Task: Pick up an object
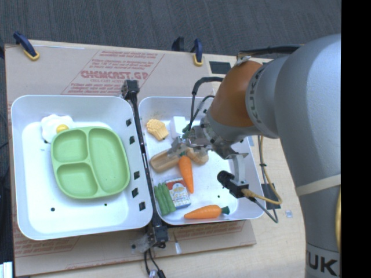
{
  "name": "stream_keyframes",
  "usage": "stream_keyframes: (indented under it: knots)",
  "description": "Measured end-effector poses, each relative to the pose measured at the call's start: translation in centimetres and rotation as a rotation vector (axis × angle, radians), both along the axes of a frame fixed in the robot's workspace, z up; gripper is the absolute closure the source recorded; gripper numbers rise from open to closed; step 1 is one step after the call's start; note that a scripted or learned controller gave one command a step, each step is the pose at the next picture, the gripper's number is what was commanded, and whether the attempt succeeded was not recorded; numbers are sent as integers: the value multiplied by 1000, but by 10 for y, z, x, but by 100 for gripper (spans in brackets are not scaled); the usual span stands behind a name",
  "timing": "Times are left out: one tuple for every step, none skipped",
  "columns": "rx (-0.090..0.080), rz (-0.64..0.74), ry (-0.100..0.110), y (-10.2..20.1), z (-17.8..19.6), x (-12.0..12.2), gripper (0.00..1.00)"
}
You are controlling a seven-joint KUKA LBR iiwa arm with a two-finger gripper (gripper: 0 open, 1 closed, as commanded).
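Observation:
My gripper hangs low in the right bin, under the grey arm and its orange band. Its tip sits right over the top end of an upright carrot and the right end of a tan bread roll. A yellow ridged cracker lies to the gripper's left. Nearer the front lie a second carrot, a small red-labelled pack and a bunch of green beans.
The left bin holds a green divided plate and a toy fried egg at its back left corner. A black clip bar runs between the bins. Black cabling hangs from the wrist over the right bin.

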State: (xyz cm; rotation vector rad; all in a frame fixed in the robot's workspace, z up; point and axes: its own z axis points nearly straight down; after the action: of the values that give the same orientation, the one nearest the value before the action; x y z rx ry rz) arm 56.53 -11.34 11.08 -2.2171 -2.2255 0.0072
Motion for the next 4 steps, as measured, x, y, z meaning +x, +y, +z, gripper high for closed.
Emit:
stream_keyframes:
  knots:
    - [1,7,1,2,10,1,100]
    - [3,0,-2,-28,69,-28,100]
    - [3,1,-2,-27,68,-29,0]
    - [2,3,1,-25,-20,35,0]
